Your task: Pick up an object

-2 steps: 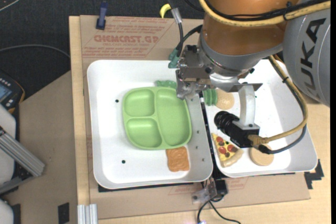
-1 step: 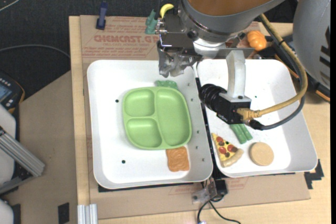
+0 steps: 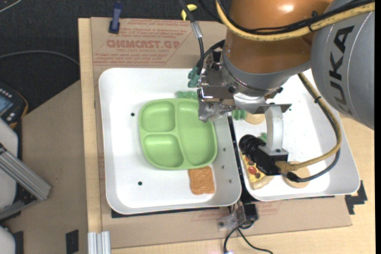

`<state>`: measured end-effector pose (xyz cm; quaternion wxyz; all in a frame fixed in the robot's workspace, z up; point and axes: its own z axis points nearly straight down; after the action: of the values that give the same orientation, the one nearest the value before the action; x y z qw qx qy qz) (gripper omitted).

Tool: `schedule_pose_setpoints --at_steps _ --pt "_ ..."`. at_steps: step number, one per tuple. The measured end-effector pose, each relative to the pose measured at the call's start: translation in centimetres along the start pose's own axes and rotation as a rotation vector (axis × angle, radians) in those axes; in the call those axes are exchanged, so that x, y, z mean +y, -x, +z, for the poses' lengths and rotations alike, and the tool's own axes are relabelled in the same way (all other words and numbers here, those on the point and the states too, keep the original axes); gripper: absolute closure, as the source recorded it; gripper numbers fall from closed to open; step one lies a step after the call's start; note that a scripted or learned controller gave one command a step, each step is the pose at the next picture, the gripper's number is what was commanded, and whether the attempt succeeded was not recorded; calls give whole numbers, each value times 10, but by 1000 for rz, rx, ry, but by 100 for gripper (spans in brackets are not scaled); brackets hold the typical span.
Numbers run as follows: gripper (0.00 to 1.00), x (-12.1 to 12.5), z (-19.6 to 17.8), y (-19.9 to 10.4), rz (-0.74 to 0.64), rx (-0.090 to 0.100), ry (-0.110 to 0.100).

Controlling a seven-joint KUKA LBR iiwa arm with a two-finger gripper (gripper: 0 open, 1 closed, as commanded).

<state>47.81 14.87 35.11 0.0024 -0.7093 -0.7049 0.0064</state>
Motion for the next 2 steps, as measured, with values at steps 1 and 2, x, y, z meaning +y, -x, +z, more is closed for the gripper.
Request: schedule_pose_setpoints --at_steps 1,2 --pt "100 31 -174 -50 -11 14 32" --pt "100 -1 -46 -71 -10 1 -2"
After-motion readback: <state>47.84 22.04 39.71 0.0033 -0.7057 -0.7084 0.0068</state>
